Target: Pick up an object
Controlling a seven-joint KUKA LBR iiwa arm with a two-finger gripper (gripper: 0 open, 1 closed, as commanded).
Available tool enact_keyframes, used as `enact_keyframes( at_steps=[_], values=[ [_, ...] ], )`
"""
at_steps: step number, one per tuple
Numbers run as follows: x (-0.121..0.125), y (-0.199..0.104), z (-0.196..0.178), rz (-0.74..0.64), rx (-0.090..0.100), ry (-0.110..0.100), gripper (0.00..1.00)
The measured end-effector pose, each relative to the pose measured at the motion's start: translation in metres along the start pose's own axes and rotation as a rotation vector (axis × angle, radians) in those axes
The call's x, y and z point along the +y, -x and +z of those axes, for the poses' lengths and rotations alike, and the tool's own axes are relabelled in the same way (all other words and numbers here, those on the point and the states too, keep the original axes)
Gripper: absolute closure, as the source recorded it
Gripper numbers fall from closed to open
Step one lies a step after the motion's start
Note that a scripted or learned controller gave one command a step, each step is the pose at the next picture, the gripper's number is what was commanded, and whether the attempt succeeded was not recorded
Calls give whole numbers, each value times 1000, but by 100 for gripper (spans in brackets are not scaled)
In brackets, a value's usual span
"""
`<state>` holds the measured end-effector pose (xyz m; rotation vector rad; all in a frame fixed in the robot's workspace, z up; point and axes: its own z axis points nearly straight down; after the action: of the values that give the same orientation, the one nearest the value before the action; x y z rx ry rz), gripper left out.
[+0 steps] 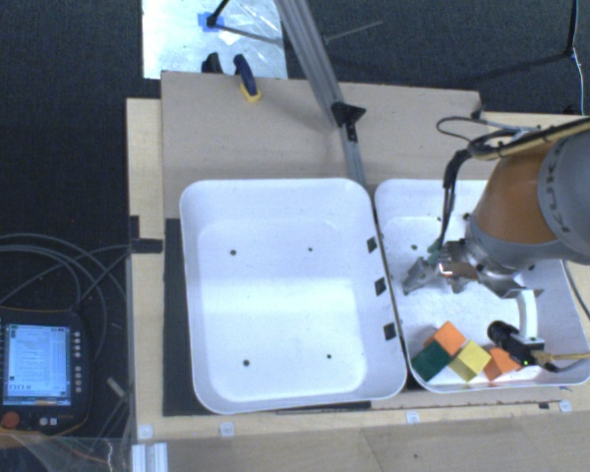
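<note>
Right bin [403, 214]: blocks [452, 352] just below end effector [423, 275].

Fixed overhead camera — slanted down on both bins [275, 200].

Arm [531, 205] over right bin [403, 209], coloured blocks [457, 354] at its near edge, left bin [275, 195] beside

Bright, even overhead light; the white bins [275, 293] run near overexposed, with only soft faint shadows along their inner walls. Strong glare on the shiny sheet [211, 18] at top. Overall slightly soft, low resolution, dark floor grainy.
</note>
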<state>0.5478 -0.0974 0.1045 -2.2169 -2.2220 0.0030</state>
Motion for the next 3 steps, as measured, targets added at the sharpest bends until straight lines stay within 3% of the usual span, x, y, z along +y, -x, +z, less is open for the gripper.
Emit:
enact_keyframes(
  at_steps=[1,3],
  values=[
    [1,0,-14,-2,0,6,100],
    [14,3,-121,-3,-2,10,100]
  ],
)
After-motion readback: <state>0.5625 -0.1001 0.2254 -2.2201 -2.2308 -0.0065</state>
